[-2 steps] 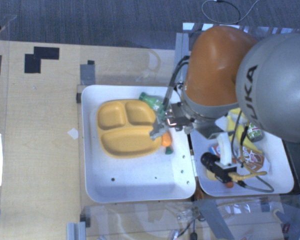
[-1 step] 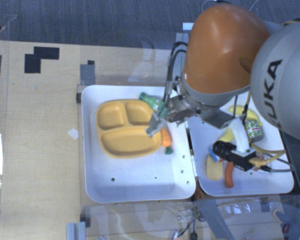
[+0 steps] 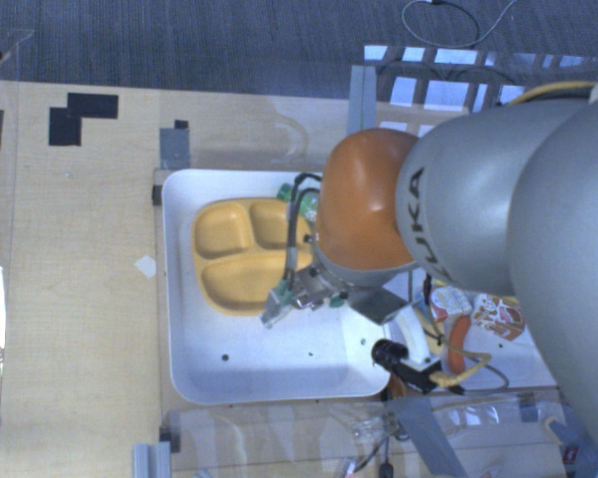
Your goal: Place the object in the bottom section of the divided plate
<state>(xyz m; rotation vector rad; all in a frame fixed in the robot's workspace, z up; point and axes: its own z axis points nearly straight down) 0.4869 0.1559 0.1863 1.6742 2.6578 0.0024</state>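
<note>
A yellow divided plate (image 3: 231, 255) lies in the left white bin (image 3: 249, 366), with two small sections at the top and one wide section at the bottom. My gripper (image 3: 277, 305) hangs over the lower right rim of the plate, at the edge of the bottom section. Its tips look close together, with a small green-tinged bit at them that I cannot identify. A green object (image 3: 287, 191) peeks out past the plate's upper right corner, partly hidden by the arm.
The orange band and grey arm body (image 3: 478, 217) cover most of the right bin. Packets and a sausage-like item (image 3: 458, 337) lie in the right bin under the arm. Black cables (image 3: 404, 361) hang near the bins' shared wall.
</note>
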